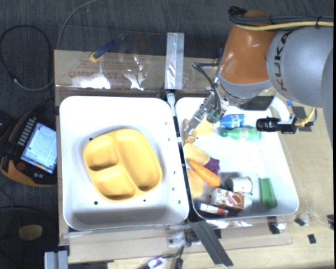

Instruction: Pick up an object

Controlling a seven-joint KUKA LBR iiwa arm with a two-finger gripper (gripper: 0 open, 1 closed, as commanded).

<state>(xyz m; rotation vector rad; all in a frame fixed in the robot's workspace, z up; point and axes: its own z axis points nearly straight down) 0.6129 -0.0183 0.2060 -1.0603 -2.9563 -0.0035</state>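
Observation:
My gripper (191, 126) reaches down into the far left corner of the right bin (285, 178), close to the wall between the two bins. Right below it lies a pale yellow item (195, 153), and beside that an orange carrot (205, 175) and a purple piece (213, 164). A green bottle (241, 133) and a blue-and-white bottle (233, 119) lie just right of the gripper. Nearer the front sit a white can (242, 184), a green block (266, 190), a brown carton (229, 199) and a red-tipped tube (211, 209).
The left bin (73, 116) holds a yellow divided tray (122, 164). The arm's orange band and grey body (269, 49) hang over the far right of the bench. A handheld device (36, 150) and cables lie on the floor at left.

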